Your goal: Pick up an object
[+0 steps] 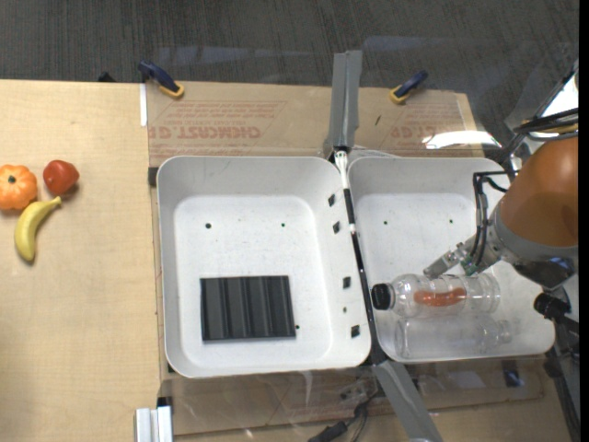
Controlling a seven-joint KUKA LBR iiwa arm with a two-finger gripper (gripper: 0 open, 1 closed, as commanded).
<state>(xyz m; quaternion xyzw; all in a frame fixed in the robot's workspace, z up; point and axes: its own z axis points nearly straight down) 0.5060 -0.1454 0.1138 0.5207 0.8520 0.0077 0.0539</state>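
Bottle (440, 296) of clear plastic lies on its side in the right bin (405, 187), black cap pointing left, something orange-red inside. A second clear container (456, 335) lies just in front of it. My pincer (447, 264) hovers near the bottle's upper side; whether it pinches I cannot tell. A ribbed black slab (248, 308) lies in the left bin (239, 187)

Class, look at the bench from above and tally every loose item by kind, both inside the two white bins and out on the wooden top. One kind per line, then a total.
Clear plastic bottles: 2, one with a black cap and one beside it, both in the right bin
Black ridged tray: 1, in the left bin
Banana: 1
Orange fruit: 1
Red fruit: 1
Total: 6
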